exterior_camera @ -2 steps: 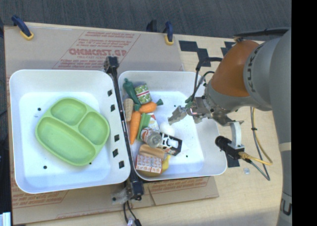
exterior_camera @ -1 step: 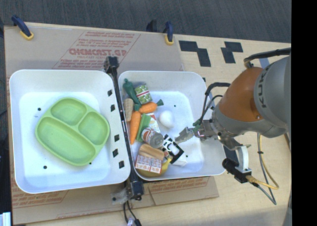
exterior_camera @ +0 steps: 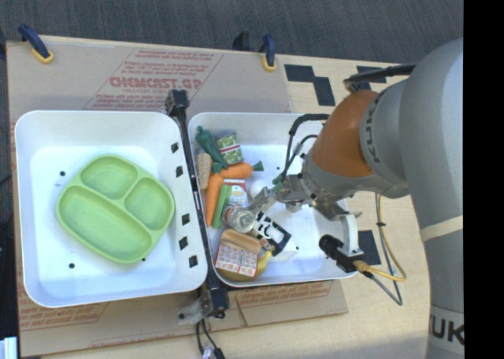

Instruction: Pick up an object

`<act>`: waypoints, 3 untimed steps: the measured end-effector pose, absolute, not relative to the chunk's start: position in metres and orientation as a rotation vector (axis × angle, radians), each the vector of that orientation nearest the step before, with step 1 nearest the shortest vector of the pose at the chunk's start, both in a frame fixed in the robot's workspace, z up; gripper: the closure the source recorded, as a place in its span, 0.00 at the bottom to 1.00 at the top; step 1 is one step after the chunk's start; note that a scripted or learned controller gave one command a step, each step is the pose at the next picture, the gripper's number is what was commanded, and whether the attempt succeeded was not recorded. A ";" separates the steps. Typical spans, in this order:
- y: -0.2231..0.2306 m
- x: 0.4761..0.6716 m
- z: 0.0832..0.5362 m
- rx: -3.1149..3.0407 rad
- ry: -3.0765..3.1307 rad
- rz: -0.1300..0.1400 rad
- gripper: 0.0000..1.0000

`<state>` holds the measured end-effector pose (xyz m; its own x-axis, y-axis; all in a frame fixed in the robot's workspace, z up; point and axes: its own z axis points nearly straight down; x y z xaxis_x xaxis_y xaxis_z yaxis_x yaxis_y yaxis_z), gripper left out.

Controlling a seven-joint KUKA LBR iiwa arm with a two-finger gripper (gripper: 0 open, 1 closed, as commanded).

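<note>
Right bin point(exterior_camera: 331, 271): toy food heaped along its left side, namely carrots point(exterior_camera: 214, 188), a small can point(exterior_camera: 242, 220) and a boxed snack point(exterior_camera: 239, 255). Left bin point(exterior_camera: 31, 192) holds a green divided plate point(exterior_camera: 116, 208). Claw point(exterior_camera: 264, 212) low over the pile beside the can; its spread cannot be told. Advice: settle on one item, centre on it, close squarely, lift straight up clear of neighbours.

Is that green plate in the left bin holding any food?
Empty. The green plate lies flat in the left bin, and all three of its compartments show bare green.
</note>
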<state>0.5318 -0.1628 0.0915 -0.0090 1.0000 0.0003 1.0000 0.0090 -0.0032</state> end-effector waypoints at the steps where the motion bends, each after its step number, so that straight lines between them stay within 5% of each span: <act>1: -0.163 0.532 0.102 -2.206 -2.234 0.005 1.00; 2: -0.163 0.543 0.242 -2.216 -2.231 -0.001 1.00; 3: -0.211 0.575 0.203 -2.215 -2.226 0.003 1.00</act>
<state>0.5746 -0.2114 0.2034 -0.0047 1.0000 -0.0005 1.0000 0.0047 -0.0025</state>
